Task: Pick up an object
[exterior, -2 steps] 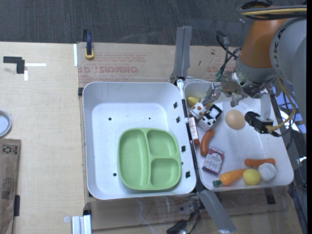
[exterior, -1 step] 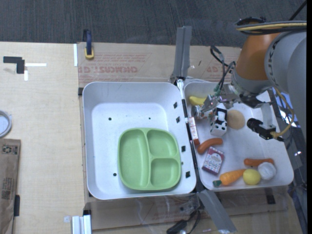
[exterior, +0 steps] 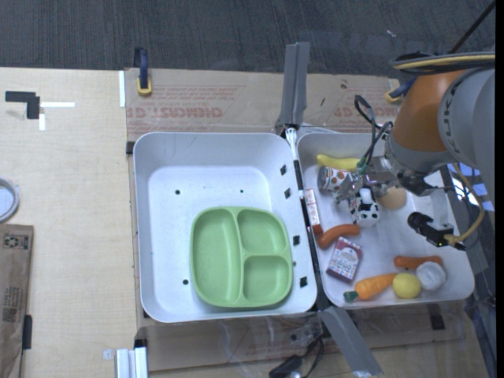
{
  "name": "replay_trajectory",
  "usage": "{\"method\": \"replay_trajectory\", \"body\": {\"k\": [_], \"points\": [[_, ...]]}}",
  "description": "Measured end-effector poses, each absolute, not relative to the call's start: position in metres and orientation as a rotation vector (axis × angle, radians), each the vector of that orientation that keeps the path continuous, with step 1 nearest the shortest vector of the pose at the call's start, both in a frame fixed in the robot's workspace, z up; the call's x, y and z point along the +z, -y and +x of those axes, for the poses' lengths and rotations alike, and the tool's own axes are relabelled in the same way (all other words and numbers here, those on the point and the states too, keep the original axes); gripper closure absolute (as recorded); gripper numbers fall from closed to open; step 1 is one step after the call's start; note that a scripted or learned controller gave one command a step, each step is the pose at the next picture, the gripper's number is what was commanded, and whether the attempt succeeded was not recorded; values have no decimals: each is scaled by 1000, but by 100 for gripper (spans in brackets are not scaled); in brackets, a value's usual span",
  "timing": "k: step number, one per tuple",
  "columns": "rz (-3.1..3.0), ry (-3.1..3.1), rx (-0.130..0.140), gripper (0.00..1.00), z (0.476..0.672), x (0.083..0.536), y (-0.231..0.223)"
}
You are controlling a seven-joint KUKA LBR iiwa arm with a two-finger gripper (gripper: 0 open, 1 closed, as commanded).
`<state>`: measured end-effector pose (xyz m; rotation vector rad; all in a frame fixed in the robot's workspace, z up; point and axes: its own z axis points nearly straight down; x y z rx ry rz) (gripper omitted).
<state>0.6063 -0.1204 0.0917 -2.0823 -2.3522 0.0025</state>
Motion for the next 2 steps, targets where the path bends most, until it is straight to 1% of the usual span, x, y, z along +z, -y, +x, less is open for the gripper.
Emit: {"method": "replay_trajectory", "body": {"k": [1,2], "points": [[-2085,2352,3,100,607,101,122],[-2280,2163,3,100,630,196,93]]}}
